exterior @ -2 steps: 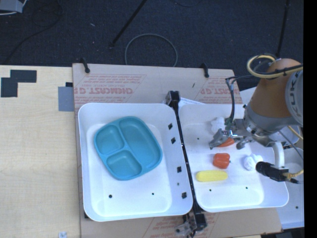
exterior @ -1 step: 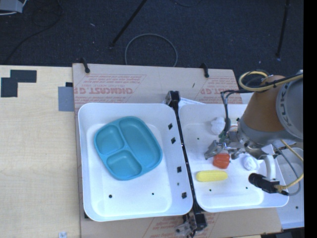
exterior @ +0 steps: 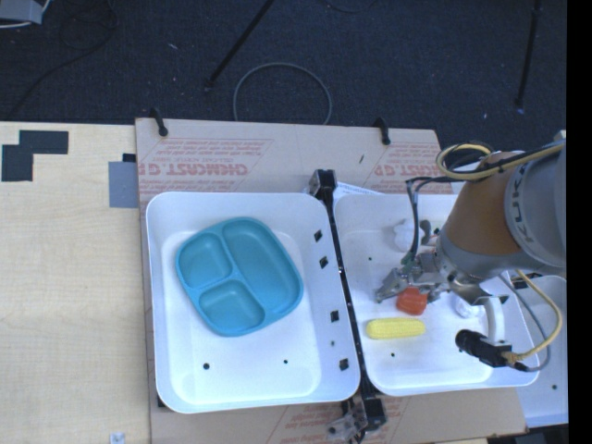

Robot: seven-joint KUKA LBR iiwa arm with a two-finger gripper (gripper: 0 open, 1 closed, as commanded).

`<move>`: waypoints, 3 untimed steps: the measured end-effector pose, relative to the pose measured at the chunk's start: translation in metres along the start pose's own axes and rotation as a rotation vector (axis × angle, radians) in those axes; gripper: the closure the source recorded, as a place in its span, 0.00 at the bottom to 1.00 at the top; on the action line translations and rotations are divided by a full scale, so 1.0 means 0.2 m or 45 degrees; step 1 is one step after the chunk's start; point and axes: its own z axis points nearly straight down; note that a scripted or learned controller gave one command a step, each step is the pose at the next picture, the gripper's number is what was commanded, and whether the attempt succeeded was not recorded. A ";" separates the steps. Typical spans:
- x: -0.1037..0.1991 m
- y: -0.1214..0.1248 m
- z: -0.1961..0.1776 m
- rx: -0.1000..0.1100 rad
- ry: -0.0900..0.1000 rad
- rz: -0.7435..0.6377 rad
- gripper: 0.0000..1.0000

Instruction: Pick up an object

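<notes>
The gripper [exterior: 407, 283] sits low in the right bin [exterior: 388, 377], right of the frame's middle. Its fingers look spread, just above a small red-orange thing [exterior: 412, 301] (maybe touching it; I cannot tell). A yellow corn cob [exterior: 396, 328] lies just below. The cardboard [exterior: 277, 155] has red writing, upside down and too blurry to read.

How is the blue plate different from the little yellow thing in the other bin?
The blue plate is broad and flat with three compartments; the yellow object is small and elongated, like a corn cob. The plate lies in the left bin, far from the gripper; the yellow object lies in the right bin, just below it.
</notes>
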 end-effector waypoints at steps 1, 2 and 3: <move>-0.01 0.00 -0.06 -0.002 0.000 0.007 1.00; -0.01 0.00 -0.27 -0.006 -0.001 0.002 1.00; -0.01 0.04 -0.58 -0.009 -0.002 -0.001 1.00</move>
